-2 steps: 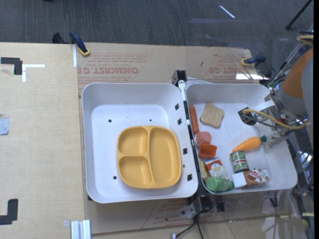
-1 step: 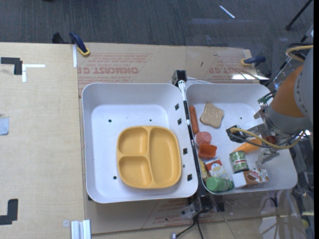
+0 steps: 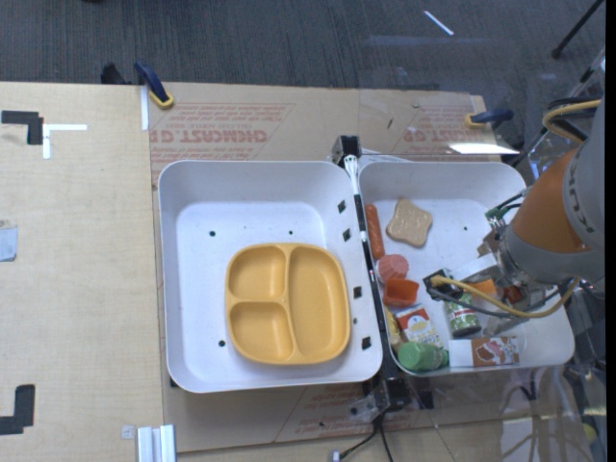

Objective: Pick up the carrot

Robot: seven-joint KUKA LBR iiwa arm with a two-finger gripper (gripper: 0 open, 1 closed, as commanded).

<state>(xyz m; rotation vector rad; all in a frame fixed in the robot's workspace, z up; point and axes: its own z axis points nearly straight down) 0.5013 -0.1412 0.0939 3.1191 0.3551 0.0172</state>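
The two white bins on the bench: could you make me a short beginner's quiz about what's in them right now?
1. True or false: the yellow three-compartment plastic plate lies in the left white bin.
2. Which bin holds the tan toy bread slice? A) left bin B) right white bin C) neither
3. Fill in: the long orange toy carrot lies along the right bin's ____ wall.

Key:
1. True; the plate lies in the middle of that bin.
2. B; the bread slice lies near the right bin's far end, just right of the carrot.
3. Left; the carrot lies beside the divide between the bins.
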